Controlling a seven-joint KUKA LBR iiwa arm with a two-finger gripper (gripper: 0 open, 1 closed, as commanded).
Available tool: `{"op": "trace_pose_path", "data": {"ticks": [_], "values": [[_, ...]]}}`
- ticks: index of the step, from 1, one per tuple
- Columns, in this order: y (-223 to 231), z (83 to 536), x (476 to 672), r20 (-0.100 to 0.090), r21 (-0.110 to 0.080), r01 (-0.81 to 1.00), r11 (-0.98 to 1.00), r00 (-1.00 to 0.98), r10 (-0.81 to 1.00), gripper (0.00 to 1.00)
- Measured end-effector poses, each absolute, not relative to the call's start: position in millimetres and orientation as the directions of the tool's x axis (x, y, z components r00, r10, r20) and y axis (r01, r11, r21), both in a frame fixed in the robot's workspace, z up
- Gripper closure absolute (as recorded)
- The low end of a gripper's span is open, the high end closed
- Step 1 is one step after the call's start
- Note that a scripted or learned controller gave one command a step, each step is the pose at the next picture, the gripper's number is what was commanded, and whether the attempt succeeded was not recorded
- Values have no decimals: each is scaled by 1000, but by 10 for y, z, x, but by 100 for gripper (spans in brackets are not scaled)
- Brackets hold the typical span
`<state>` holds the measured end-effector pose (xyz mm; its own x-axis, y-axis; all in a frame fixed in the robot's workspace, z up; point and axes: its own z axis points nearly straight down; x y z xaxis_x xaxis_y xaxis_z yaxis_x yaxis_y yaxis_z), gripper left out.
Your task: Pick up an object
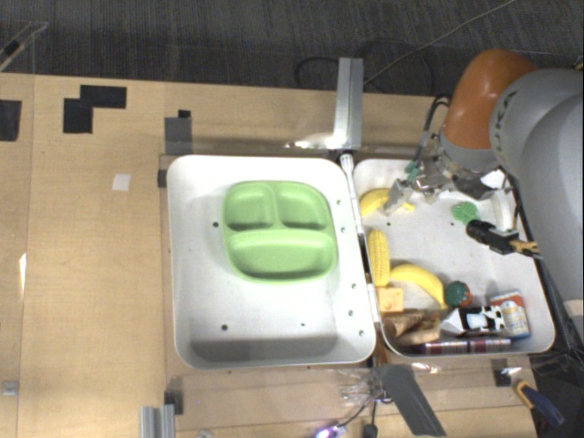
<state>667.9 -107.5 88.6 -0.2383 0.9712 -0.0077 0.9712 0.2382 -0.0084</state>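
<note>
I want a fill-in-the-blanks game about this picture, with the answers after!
1. The green divided plate lies in the ______ bin.
2. The corn cob lies along the right bin's ______ wall.
3. The pincer hangs over a banana piece whose colour is ______.
4. The robot arm has a band above its wrist coloured ______.

Missing words: left; left; yellow; orange
</note>
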Motion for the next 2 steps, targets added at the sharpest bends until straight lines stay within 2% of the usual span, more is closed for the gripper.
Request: {"op": "trace_pose_path", "data": {"ticks": [1,2], "values": [[-1073,885,6679,-8,-8,971,239,-239,971,0],[-1553,989,6710,-4,7,952,305,-305,952,0]]}}
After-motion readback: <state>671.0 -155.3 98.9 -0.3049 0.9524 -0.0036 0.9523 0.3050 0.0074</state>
